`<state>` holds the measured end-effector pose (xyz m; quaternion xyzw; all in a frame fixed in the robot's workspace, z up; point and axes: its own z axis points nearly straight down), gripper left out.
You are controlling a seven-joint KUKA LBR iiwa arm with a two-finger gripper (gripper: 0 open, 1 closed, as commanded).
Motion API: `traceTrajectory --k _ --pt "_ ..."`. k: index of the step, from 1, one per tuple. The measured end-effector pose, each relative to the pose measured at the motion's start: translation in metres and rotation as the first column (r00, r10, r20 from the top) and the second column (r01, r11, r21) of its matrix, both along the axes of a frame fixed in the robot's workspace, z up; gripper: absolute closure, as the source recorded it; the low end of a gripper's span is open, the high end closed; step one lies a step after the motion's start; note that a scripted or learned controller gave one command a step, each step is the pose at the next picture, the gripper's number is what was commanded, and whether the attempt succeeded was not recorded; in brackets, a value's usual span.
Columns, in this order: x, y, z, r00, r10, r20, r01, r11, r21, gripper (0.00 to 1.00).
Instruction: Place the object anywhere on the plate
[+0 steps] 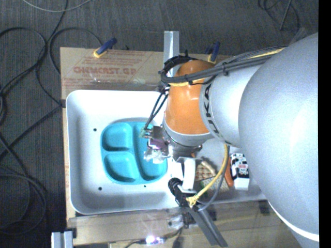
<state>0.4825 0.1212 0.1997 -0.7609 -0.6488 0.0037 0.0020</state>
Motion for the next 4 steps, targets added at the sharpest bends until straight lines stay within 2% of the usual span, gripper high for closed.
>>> traceTrajectory --k 1,2,3,4 --pt "0.098 -0.025 -0.019 0.995 0.099 0.002 -0.099 0.995 -0.002 1.00" --pt "0.031 0.002 -0.007 0.975 0.220 0.001 -0.220 0.975 0.000 1.00" --pt "0.000 -0.018 -0.071 0.986 0.166 -0.001 -0.166 0.986 0.002 1.00" --pt "0.000 -0.018 -0.070 0.986 0.167 0.001 -0.167 0.986 0.003 0.00"
